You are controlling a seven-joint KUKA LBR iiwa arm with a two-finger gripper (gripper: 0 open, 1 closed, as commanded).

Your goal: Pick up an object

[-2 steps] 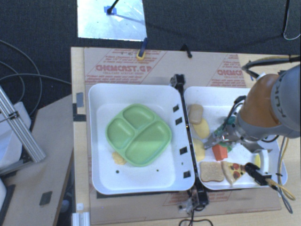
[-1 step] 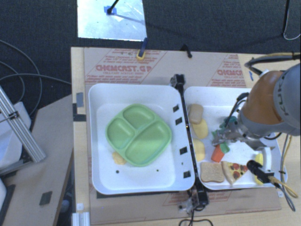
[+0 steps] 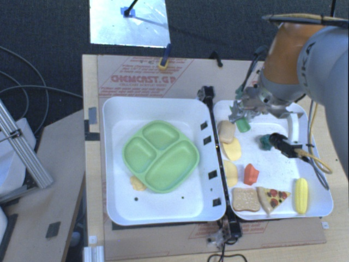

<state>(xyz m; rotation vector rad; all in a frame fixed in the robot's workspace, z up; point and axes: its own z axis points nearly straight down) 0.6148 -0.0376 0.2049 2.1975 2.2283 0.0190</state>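
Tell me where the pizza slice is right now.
The pizza slice lies in the right bin, along its near edge, between the toast on its left and the corn on its right.

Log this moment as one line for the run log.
arm: over right bin | gripper: at green piece | grasp: unconfirmed

Arm (image 3: 311,53) cut off at right edge. Yellow piece (image 3: 137,183) half hidden under green plate (image 3: 161,156). Small green item (image 3: 242,126) partly covered by gripper (image 3: 240,116).
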